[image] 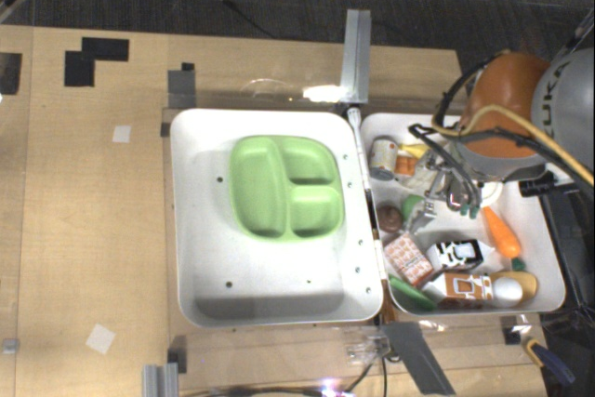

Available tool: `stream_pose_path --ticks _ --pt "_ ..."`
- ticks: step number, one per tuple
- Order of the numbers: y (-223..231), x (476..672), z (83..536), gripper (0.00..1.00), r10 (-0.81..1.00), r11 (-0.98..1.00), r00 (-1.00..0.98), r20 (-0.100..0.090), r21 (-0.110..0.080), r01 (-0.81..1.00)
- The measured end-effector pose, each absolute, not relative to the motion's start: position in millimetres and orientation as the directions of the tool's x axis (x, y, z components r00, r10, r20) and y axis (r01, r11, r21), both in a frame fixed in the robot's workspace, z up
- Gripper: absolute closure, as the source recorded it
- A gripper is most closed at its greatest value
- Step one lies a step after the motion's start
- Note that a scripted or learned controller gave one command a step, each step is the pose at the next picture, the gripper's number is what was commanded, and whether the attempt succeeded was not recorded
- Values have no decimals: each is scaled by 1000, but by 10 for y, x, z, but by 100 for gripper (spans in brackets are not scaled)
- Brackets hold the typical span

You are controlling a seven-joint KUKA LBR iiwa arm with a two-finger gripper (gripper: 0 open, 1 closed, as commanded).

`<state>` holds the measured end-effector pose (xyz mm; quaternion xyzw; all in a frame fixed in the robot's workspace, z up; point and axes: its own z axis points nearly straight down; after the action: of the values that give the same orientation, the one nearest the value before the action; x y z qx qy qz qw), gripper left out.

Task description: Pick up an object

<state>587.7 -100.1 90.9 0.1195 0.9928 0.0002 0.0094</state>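
Presently hovering low over the cluttered right bin (550, 228), with the tool (446, 192) poised among the objects near a can (383, 155), a brown round item (390, 217) and a patterned packet (408, 259); tool spread or closure impossible to tell, and nothing visibly clamped. Likely approaching or selecting a target, with an orange carrot (503, 234) and a bottle (483, 287) lying nearby, and calling next for a descent centred on one object; green divided tray (284, 186) sitting in the left bin (200, 274).
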Motion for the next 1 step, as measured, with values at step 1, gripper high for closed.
stream_pose_path --ticks 1 --pt "-995 5919 1057 100 233 973 -972 -34 4 233"
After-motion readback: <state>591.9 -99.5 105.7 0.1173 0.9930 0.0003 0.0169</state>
